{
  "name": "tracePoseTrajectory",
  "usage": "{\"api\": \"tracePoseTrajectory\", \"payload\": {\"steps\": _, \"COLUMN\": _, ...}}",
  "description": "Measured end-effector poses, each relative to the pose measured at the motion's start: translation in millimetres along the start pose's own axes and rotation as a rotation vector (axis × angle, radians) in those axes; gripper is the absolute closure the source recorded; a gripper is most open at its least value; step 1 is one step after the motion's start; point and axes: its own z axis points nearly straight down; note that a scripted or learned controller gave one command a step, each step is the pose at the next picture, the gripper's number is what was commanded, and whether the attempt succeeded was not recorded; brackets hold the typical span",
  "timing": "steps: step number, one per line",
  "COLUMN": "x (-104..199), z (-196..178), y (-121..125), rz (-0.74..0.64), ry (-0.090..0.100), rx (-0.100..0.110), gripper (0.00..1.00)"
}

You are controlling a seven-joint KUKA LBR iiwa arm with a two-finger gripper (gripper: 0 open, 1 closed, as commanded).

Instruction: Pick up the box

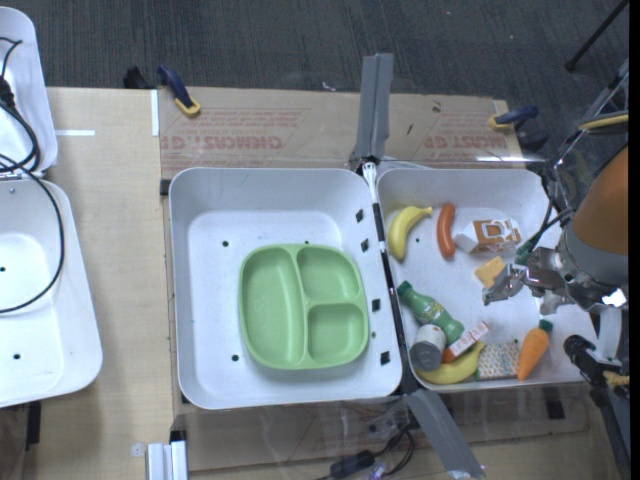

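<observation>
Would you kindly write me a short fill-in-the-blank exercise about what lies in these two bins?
1. The green plate lies in the ____ bin.
2. The box is white and ____.
3. The carrot lies in the right bin, near its ____ corner.
4. The sausage lies between the box and a ____.

Missing words: left; orange; bottom-right; banana

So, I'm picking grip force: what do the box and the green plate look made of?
The box looks like printed cardboard, matte orange and white with flat faces and creased edges. The green plate looks like moulded plastic, smooth with a soft sheen and rounded compartment ridges.
</observation>
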Motion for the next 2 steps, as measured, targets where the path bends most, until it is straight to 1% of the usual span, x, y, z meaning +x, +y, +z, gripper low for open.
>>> {"api": "tracePoseTrajectory", "payload": {"steps": 1, "x": -39, "z": -3, "y": -11, "rz": 0.012, "ry": 0.001, "rx": 0.001, "gripper": 0.00}}
{"api": "tracePoseTrajectory", "payload": {"steps": 2, "x": 33, "z": 41, "y": 51, "rz": 0.118, "ry": -0.001, "rx": 0.002, "gripper": 0.00}}
